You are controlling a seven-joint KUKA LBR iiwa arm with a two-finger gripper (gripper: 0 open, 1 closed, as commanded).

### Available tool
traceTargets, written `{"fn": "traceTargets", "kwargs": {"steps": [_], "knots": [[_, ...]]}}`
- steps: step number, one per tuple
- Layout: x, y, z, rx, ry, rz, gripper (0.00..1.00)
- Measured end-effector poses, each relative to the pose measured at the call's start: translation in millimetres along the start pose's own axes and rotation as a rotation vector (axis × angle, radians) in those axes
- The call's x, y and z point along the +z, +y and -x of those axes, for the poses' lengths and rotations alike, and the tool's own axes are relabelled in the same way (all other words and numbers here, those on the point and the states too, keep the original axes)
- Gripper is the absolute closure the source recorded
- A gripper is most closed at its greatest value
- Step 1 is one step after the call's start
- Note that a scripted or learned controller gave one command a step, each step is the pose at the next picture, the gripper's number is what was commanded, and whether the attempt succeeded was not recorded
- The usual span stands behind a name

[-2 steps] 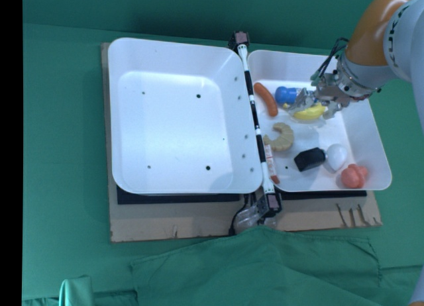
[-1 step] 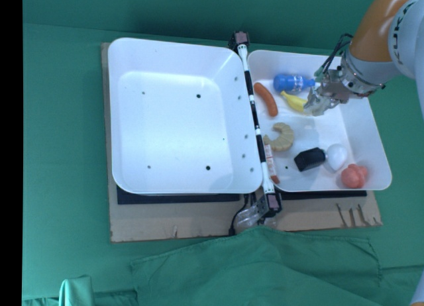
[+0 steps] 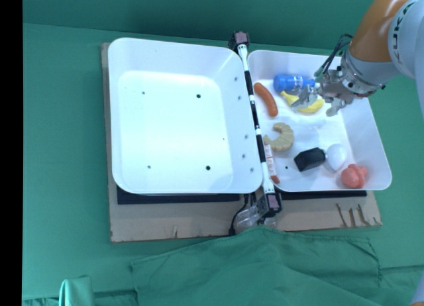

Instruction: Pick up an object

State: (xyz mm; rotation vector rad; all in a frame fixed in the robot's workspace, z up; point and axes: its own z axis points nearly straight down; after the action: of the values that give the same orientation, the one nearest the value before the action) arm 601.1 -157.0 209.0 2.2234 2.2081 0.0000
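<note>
Sausage (image 3: 266, 99) lies lengthwise up the right bin (image 3: 371, 139), slightly tilted.

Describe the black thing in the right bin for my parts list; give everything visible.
The black block is small, boxy and matte, probably plastic or foam. It lies flat on the floor of the right bin, toward the front, slightly skewed. Its right end touches the white egg-like ball. A croissant sits apart, up-left.

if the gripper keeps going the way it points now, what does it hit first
Most likely the yellow banana-like piece, right under the gripper, which points left and down. The blue bottle lies just beyond. Depth is hard to judge from above.
</note>
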Motion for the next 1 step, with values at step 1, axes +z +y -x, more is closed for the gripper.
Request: {"fn": "traceTargets", "kwargs": {"steps": [1], "knots": [[-11.3, 1.2, 1.9, 0.004, -0.003, 0.005, 1.0]]}}
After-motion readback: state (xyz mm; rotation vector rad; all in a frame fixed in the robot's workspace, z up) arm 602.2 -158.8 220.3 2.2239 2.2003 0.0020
